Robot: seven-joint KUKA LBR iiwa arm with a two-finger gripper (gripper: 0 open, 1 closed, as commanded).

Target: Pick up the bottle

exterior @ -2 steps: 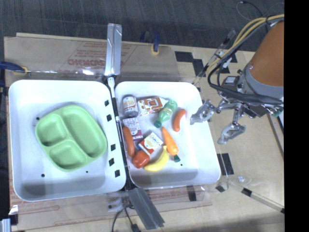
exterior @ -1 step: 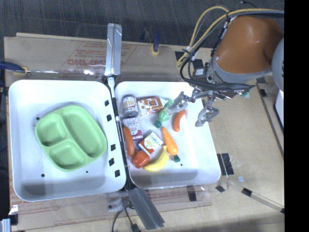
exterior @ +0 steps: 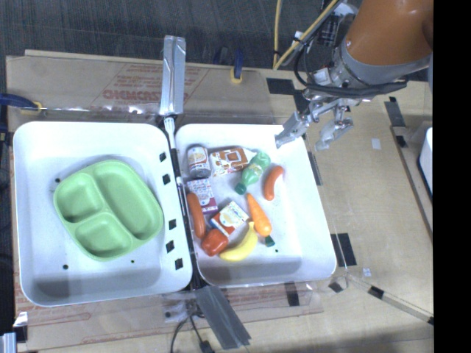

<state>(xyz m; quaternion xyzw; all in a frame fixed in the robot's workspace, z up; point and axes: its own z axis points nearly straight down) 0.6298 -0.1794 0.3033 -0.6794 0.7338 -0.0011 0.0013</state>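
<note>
The bottle (exterior: 252,170) is small and green with a darker cap. It lies tilted in the right bin (exterior: 313,234), among other toy foods near the bin's far side. My gripper (exterior: 306,137) hangs over the far right corner of that bin, up and to the right of the bottle and apart from it. Its two fingers (exterior: 286,135) stand open with nothing between them.
Around the bottle lie a can (exterior: 196,160), a brown packet (exterior: 228,158), an orange sausage (exterior: 272,182), a carrot (exterior: 257,214), a juice box (exterior: 231,218), a banana (exterior: 239,249) and a red pepper (exterior: 213,242). The left bin (exterior: 37,153) holds a green divided plate (exterior: 109,208).
</note>
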